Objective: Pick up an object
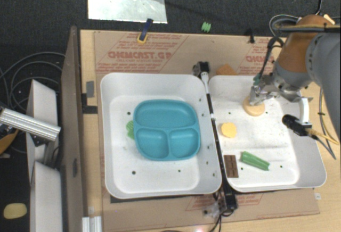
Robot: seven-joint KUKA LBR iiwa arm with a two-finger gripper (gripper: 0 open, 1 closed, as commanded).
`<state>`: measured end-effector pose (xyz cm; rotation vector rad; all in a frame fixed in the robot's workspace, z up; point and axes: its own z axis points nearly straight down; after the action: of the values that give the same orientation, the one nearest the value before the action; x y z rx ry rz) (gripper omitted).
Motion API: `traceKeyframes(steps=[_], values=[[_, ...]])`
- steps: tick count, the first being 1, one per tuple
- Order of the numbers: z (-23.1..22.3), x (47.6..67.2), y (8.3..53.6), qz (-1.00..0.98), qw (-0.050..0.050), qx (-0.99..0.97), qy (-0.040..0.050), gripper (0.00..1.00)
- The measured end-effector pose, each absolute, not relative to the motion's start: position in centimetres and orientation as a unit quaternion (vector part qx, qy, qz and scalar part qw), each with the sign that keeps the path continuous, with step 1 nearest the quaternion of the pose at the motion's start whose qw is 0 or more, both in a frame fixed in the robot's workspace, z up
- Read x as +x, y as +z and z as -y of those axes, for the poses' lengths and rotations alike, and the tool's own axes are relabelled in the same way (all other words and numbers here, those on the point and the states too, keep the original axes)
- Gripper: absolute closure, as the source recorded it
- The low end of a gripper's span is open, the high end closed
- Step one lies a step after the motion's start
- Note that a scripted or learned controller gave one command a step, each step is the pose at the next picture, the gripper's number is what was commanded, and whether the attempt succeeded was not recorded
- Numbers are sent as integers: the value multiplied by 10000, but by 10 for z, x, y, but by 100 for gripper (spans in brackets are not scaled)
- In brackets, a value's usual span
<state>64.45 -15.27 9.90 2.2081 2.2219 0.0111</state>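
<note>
The robot arm (306,55) reaches in from the right, over the right bin (277,177). Its fingers (258,93) point down at a tan round piece (254,109) near the back of that bin, and they sit right on top of it. I cannot tell if the fingers are wide or narrow. A yellow round piece (228,130) lies near the bin's left wall. A green piece (254,161) and a small brown block (230,166) lie near the front. The left bin (120,172) holds a blue tray (166,129), with a bit of something green (130,129) poking out at the tray's left edge.
</note>
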Motion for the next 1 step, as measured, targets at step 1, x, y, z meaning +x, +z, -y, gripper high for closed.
traceKeyframes(steps=[1], values=[[193,579,140,-7055,13,7087,-6,100]])
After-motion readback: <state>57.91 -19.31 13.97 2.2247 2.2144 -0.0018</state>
